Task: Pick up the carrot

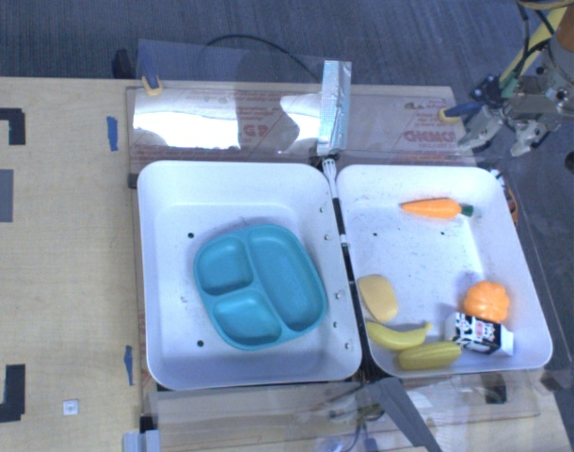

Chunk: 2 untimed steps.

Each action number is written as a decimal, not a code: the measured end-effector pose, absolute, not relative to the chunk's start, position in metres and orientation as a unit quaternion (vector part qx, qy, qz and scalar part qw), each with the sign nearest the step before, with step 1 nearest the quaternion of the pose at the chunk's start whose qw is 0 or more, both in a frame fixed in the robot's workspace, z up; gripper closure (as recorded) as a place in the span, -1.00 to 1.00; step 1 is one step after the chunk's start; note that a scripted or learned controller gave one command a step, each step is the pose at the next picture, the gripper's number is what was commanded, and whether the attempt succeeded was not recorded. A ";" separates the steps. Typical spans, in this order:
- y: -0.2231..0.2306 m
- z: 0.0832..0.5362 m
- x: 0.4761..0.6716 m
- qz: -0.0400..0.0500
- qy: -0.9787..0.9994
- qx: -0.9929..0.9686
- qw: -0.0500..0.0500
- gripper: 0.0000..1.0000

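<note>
Camera view: carrot (432, 209) in right bin (414, 252), well below-left of tool (502, 136).

This is a robotics lab or test cell rather than a home or kitchen. The light wooden desk (52, 252) carries black corner marks (7, 125) and strips of blue tape (112, 132), the kind used to fix positions. Two shallow white bins (155, 252) sit side by side on it, backed by a clear panel (231, 119) patched with silver tape (335, 106). Loose black and yellow cables (536, 8) hang at the upper right above grey carpet (268, 8). The food in the right-hand bin looks like plastic toys, such as a carrot (432, 209) and bananas (398, 334).
</note>
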State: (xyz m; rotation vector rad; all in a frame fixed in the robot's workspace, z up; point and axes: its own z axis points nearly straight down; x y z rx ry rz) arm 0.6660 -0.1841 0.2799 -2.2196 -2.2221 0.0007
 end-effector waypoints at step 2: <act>-0.171 0.093 0.668 -0.003 -0.760 -0.649 -0.006 -1.00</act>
